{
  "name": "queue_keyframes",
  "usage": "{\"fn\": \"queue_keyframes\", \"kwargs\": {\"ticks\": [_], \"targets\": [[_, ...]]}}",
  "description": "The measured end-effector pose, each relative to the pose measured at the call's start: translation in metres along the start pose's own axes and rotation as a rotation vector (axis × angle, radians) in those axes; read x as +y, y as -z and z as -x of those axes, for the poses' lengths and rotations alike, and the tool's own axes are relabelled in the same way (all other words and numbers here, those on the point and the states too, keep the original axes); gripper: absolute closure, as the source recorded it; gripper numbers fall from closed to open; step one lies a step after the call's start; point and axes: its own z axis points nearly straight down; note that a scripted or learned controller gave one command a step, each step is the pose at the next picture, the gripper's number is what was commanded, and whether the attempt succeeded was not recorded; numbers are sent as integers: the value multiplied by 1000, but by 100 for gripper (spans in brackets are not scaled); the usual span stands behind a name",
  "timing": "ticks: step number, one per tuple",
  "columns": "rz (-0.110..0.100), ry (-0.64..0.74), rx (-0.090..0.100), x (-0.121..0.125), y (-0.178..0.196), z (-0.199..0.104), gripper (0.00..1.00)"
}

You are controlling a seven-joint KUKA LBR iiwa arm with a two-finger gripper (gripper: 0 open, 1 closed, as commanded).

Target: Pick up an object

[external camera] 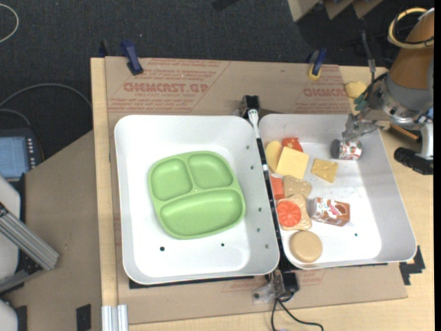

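Observation:
My gripper (354, 132) hangs over the far part of the right bin (386, 205), on the grey arm with its orange band (415, 64). Right beneath it lies a small silver and red can (346, 149) on its side; whether the gripper touches the can I cannot tell. To the left of the can lie a yellow cheese block (292, 163), a small tan wedge (324, 170) and a red piece (292, 144). Nearer the front lie an orange fruit slice (290, 214), a red-brown packet (333, 212) and a round biscuit (305, 246).
The left bin (138, 150) holds a green divided plate (196, 194). A black divider with clamps (262, 164) runs between the two bins. Brown cardboard (207, 81) lies under both, held by blue clips (131, 57) at the back.

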Motion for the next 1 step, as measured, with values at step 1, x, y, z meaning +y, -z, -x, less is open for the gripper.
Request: {"fn": "queue_keyframes", "kwargs": {"ticks": [1], "targets": [[-1, 0, 0, 0, 0, 0, 0]]}}
